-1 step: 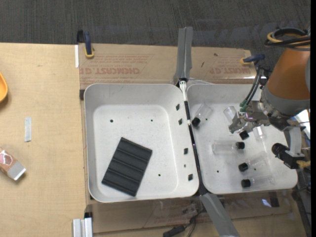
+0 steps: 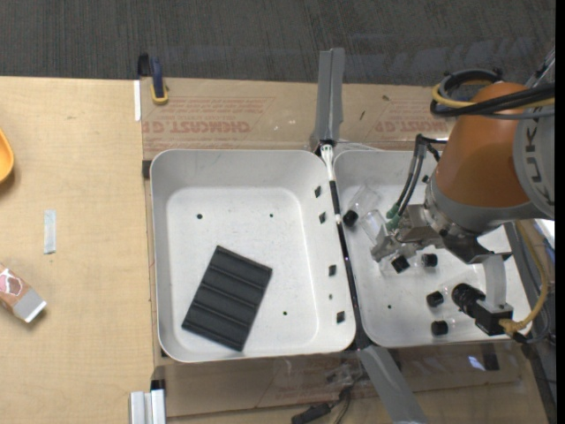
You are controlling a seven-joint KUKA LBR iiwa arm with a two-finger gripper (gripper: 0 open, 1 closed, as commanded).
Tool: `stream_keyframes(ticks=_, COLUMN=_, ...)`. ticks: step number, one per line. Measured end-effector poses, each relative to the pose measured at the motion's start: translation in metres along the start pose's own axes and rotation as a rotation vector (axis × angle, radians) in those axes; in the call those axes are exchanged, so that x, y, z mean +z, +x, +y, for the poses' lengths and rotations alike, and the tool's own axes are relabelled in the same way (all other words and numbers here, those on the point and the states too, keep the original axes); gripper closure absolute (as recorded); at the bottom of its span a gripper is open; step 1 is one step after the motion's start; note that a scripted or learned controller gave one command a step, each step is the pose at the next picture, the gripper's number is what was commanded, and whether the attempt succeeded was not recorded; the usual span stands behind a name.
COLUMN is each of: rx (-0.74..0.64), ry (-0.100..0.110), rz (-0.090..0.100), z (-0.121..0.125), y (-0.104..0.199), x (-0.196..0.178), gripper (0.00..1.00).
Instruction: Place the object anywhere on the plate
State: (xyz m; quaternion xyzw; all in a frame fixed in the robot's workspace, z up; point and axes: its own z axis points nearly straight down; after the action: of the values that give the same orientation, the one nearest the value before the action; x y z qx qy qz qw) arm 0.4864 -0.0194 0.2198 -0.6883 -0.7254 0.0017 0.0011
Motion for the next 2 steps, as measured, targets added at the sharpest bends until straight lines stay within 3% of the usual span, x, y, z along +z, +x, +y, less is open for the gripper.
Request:
stream_keyframes(ticks=1, rx=-0.258, ry=-0.002, rz=-0.001, z=0.023, y=0.087, x=-0.029, gripper=1.00)
stream_keyframes(ticks=2, rx=-0.242, ry=-0.001, rz=-0.002, z=0.021, y=0.179, x=-0.033, gripper=1.00)
